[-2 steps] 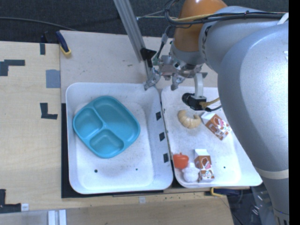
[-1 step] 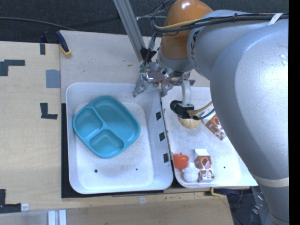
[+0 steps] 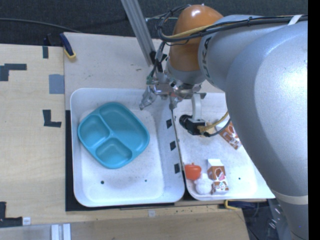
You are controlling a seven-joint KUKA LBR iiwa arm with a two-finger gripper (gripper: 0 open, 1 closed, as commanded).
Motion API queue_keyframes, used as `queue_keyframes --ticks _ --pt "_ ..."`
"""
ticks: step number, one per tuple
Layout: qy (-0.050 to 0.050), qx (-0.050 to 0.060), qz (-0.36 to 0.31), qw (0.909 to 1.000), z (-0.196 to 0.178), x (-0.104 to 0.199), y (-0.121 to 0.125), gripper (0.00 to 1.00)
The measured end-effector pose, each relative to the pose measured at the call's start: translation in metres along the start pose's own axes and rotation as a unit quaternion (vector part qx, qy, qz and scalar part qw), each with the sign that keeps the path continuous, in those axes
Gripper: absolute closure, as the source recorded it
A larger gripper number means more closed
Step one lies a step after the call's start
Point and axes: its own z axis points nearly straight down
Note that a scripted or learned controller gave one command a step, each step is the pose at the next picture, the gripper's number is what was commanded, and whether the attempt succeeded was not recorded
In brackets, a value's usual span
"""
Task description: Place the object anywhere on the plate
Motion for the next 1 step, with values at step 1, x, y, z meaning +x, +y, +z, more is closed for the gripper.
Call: queue_keyframes --ticks 1 --pt "0.0 0.0 -0.001 1.0 0.0473 0.0399 0.0449 0.0"
